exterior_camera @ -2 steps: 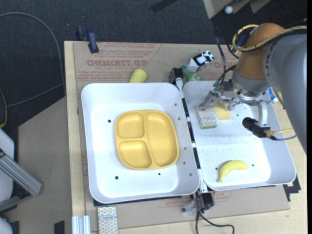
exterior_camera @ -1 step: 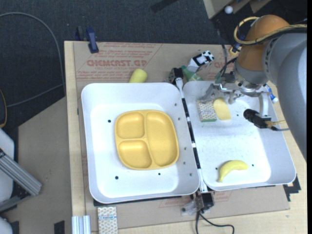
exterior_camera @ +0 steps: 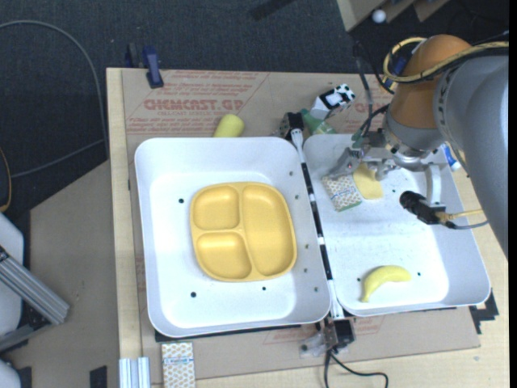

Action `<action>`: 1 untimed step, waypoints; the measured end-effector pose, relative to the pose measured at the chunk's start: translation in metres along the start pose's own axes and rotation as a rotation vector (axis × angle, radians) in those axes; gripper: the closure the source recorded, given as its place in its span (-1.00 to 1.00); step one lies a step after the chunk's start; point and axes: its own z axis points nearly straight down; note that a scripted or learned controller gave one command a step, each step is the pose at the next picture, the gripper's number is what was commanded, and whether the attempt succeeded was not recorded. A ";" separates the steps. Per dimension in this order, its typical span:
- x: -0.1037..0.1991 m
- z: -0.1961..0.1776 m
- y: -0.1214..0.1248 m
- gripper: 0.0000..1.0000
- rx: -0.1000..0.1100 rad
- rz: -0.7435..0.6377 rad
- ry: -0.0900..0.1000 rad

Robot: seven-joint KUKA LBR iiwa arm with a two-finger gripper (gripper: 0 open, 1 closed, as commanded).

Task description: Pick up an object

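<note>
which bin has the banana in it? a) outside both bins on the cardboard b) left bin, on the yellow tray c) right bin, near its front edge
c: the banana lies on the floor of the right bin near its front edge, while the divided yellow tray sits in the left bin.

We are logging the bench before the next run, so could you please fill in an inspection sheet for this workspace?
Surface: brown board bearing two white bins, left bin and right bin.
Job's things: yellow tray in left bin; banana, patterned packet and pale yellow block in right bin.
Clutter: yellow cylinder and blue clip on the board; another packet at the front.
Grippers: gripper over the right bin's far end, above the block.
Cables: grey cable on the floor at left; yellow cable at the wrist.
Surroundings: dark floor.
</note>
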 end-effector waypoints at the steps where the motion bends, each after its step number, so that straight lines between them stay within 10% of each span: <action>1: 0.015 0.001 0.018 -1.00 0.003 -0.001 -0.001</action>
